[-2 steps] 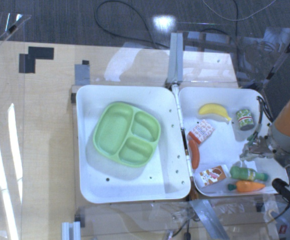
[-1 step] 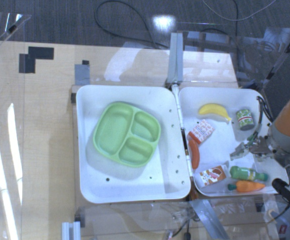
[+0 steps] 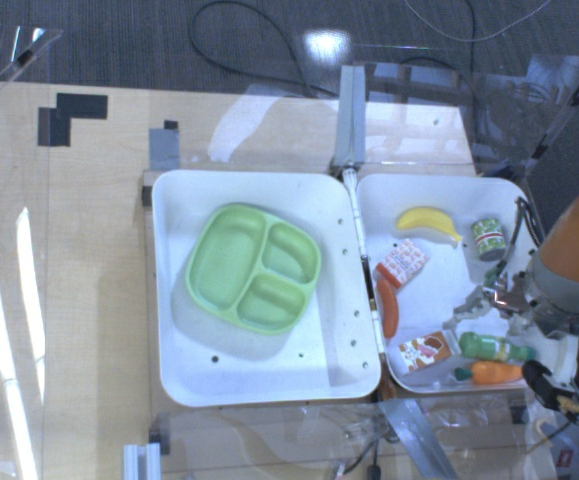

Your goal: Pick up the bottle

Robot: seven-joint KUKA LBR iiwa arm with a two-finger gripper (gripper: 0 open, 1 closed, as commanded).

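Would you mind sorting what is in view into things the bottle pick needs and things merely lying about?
For the job:
green bottle
gripper

Lying about:
banana
small can
carrot
red sausage
two snack packets
green divided plate

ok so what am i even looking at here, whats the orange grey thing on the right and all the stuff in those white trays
This is one camera fixed above a bench, looking down at a slant. The orange and grey shape at the right is a robot arm; its gripper sits over the right bin. That bin holds a banana, a small green can, a red and white packet, a red sausage-like piece, a small carton, a carrot and a green bottle, which the arm is meant to pick up. The bottle lies flat, just below the gripper. The left bin holds a green divided plate.
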